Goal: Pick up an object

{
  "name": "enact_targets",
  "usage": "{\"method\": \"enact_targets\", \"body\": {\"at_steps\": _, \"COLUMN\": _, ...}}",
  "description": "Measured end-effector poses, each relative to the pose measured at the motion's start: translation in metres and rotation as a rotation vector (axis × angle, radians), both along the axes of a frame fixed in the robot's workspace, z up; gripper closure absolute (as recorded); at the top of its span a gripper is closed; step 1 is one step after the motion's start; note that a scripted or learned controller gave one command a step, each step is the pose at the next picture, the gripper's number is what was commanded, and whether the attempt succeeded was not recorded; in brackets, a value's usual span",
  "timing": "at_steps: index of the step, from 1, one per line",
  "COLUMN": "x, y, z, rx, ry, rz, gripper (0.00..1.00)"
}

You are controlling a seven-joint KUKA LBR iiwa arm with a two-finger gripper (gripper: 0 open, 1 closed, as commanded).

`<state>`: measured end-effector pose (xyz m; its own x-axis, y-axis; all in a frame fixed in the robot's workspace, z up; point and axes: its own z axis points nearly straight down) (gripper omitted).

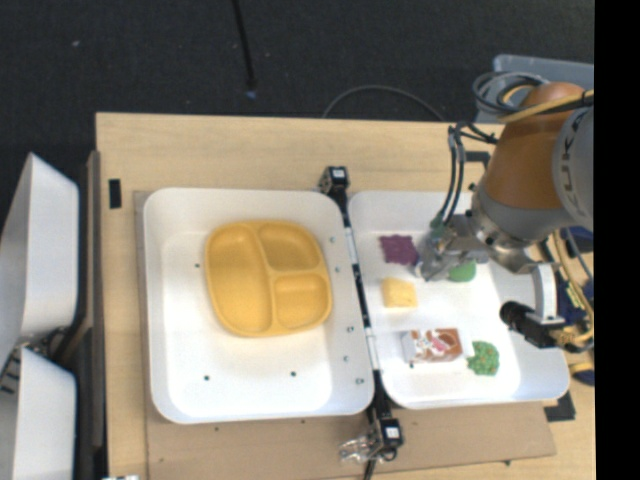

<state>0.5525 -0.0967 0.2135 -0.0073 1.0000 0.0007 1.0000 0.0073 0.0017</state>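
Note:
My gripper (436, 260) hangs low over the right bin (520, 383), between a purple piece (398, 249) on its left and a small green piece (463, 271) on its right. Just below it lies a yellow block (400, 293). Nearer the front sit a red and white packet (434, 346) and a green broccoli-like piece (484, 358). The arm's body hides the fingertips, and nothing is seen held.
The left bin (175, 368) holds a yellow divided plate (268, 276). A black clamp (333, 179) sits at the far end of the seam between the bins, a metal one (372, 440) at the near end. White boxes (40, 258) stand off the bench's left edge.

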Motion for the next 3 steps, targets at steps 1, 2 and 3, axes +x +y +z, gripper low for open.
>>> {"method": "enact_targets", "body": {"at_steps": 1, "x": 0.017, "y": 0.053, "z": 0.015, "rx": 0.001, "ry": -0.001, "rz": 0.001, "gripper": 1.0}}
{"method": "enact_targets", "body": {"at_steps": 2, "x": 0.023, "y": 0.097, "z": 0.022, "rx": 0.0, "ry": 0.0, "rz": 0.0, "gripper": 1.0}}
{"method": "enact_targets", "body": {"at_steps": 3, "x": 0.027, "y": 0.142, "z": 0.025, "rx": 0.0, "ry": 0.0, "rz": -0.001, "gripper": 1.0}}
